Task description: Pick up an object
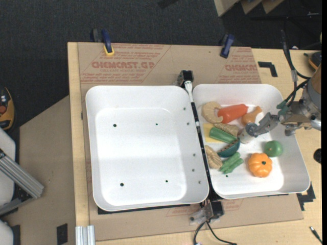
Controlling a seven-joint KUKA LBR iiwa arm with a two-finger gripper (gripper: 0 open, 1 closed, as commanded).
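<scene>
The right bin (246, 184) holds several toy foods. A red-orange carrot (233, 112) lies at the back beside a beige piece (210, 111) and a small brown piece (251, 118). A green pepper (222, 135), a teal piece (231, 148) and a green pod (231, 164) sit in the middle. An orange pumpkin (259, 165) and a green ball (273, 148) lie toward the right. My gripper (261, 125) reaches in from the right, low over the bin, its tip just right of the brown piece and above the green ball. Nothing shows held in it.
The left bin (93, 137) sits against the right one, with a black divider strip (196, 131) between them. Both rest on a cardboard sheet (153, 60) held by blue clamps (107, 42). Cables (291, 70) hang near the arm at the right.
</scene>
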